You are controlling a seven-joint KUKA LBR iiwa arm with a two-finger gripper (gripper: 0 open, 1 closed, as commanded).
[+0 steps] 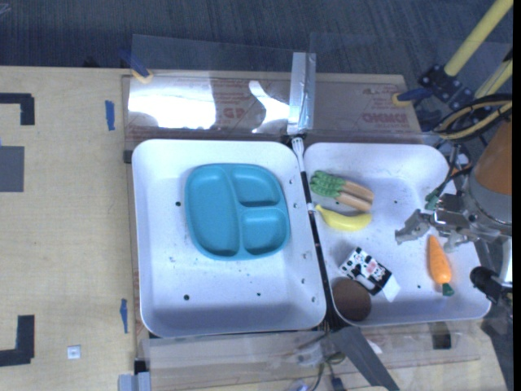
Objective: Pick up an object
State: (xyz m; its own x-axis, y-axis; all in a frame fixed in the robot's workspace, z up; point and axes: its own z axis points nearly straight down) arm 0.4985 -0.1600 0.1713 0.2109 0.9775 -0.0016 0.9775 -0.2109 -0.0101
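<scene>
Jaws (419, 226) low over the right bin (391, 155), nothing between them, toy carrot (440, 265) just beside.

The grey fingers reach in from the right edge and look slightly parted, with bare white bin floor in the gap, so they hold nothing. The nearest thing is the orange toy carrot, lying just below and a little right of the tips, its long axis running roughly up and down the view with the green end at the bottom. Farther left, near the divider, lie a yellow banana (345, 217) and a striped tan-and-green toy (340, 188); a black-and-white box (366, 271) and a brown round object (352, 298) sit lower left. The blue divided plate (238, 210) rests in the left bin (155, 235). In my judgement the carrot is the readiest target.
</scene>
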